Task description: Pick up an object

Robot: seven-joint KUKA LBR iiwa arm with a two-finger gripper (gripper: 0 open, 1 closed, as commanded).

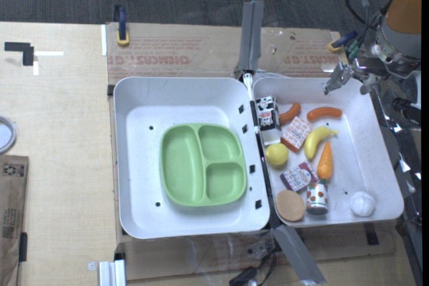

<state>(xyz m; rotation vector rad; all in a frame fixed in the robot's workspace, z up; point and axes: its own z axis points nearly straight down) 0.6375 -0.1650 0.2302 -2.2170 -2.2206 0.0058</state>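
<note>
- Camera view: the right bin (375, 144) holds a loose heap of toy food, any piece of which could be the thing to pick. A yellow banana (318, 139) lies curved near the middle, just beside an orange carrot (325, 161) that points up and down the bin.
- A red-orange sausage (324, 113) lies toward the far wall, with a second sausage (289, 112) slanted to its left.
- A black-and-white milk carton (267, 113) stands against the bin's left wall; a yellow lemon (277, 155) sits below it, touching a red-and-white waffle-like block (295, 134).
- Toward the near edge lie a small printed packet (298, 177), a tan round cookie (291, 205), a small can (317, 197) with a red-spotted label, and a white ball (362, 203) apart in the near right corner.
- The left bin (134, 144) holds a pale green divided plate (203, 164) with three compartments, lying flat in its middle.
- Both bins rest on a light wooden bench (53, 110); brown cardboard (181, 53) printed with red letters lies behind them, clipped by a blue-and-yellow clamp (120, 27). Dark carpet runs along the top.
- The gripper (348, 74) hangs over the far right corner of the right bin, above its rim and apart from the food. It holds nothing that can be seen; how far the pincer gapes cannot be told, since cables and metal parts tangle there.
- The arm's orange band is cut off at the top right corner. Objects at the left edge, a roll of tape and a brown bag, are partly cut off.
</note>
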